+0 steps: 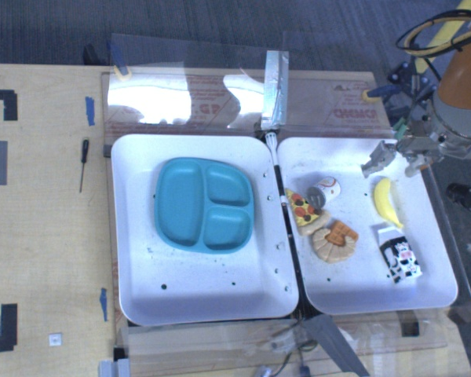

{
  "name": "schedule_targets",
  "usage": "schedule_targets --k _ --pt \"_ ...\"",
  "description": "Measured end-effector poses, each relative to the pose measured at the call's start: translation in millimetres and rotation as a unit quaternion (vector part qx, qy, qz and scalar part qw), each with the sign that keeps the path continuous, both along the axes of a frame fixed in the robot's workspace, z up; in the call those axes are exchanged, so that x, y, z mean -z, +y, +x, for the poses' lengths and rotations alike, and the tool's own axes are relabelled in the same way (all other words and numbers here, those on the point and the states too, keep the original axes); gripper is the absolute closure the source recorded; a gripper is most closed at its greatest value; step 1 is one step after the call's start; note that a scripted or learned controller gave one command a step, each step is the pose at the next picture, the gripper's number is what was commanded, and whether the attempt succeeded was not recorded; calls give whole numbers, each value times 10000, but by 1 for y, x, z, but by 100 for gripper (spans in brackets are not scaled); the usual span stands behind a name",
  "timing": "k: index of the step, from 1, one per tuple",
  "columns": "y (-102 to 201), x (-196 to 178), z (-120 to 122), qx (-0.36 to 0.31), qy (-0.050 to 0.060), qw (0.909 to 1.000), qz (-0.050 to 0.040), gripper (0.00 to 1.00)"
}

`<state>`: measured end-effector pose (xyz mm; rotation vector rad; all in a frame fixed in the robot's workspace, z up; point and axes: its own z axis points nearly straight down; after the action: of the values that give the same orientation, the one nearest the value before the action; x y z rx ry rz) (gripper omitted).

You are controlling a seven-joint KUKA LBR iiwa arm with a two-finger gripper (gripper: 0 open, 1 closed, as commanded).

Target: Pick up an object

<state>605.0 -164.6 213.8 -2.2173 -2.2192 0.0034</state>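
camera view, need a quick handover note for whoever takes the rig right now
Gripper: jaws open, nothing between them, poised over the back of the right bin, just above the banana.
Right bin contents: banana near the right side, a pizza slice toy and a small round cup-like item by the left wall, a pastry in the middle, a black-and-white cow toy at front right.
Left bin: blue divided plate.
Done: nothing picked.
Left: close on one object and lift it.

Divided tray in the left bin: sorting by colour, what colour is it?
Plain light blue tray, clearest in the camera view.
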Motion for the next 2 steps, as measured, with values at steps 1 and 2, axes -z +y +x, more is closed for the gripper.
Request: schedule_targets --k 1,2 --pt "-41 117 5 -385 -42 9992 6 0" --pt "-41 111 5 -385 -28 9993 8 100"
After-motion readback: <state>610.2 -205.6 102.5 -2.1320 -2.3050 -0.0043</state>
